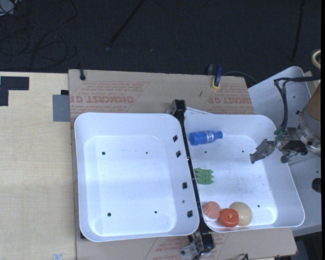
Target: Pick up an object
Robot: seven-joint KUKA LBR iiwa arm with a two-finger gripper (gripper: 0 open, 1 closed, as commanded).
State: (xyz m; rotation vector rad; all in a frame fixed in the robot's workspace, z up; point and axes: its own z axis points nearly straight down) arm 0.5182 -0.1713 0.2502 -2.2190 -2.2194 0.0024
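From above, the right bin (281,199) holds a blue bottle (205,137) lying on its side near the far wall, a small green piece (203,176) by the divider, and a red, a pink and a tan round thing clustered at the near edge. The gripper (273,151) hangs over the bin's right side, fingers spread, nothing between them.
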